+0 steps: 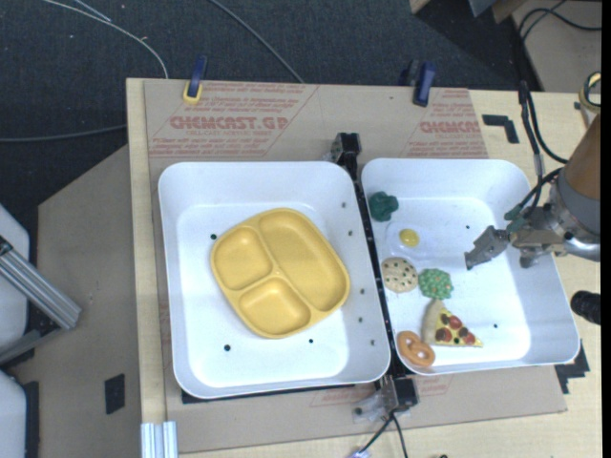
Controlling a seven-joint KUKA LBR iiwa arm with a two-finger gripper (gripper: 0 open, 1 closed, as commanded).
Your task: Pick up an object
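We see the gripper (487, 248) hanging over the right bin (496, 175), at about three o'clock from the bin's centre. Whether its fingers are spread or closed we cannot tell from this angle, and nothing visibly sits in them.

The candidate objects lie along the bin's nine o'clock side: a dark green toy (384, 204) at the top, a small yellow piece (409, 239) below it, then a cookie (398, 275) just beside a broccoli floret (435, 282), and toward six o'clock a pizza slice (451, 328) next to a doughnut (416, 349). All rest on the bin floor, apart from the gripper.

The left bin (181, 256) holds a yellow divided plate (278, 271).

We judge the main risks to be crowding and flatness. The cookie and broccoli sit close enough that a descent between them could nudge both aside, and the pizza slice and cookie lie so low that the tips may skate over them. The doughnut hugs the bin's edge, leaving little room for a finger.
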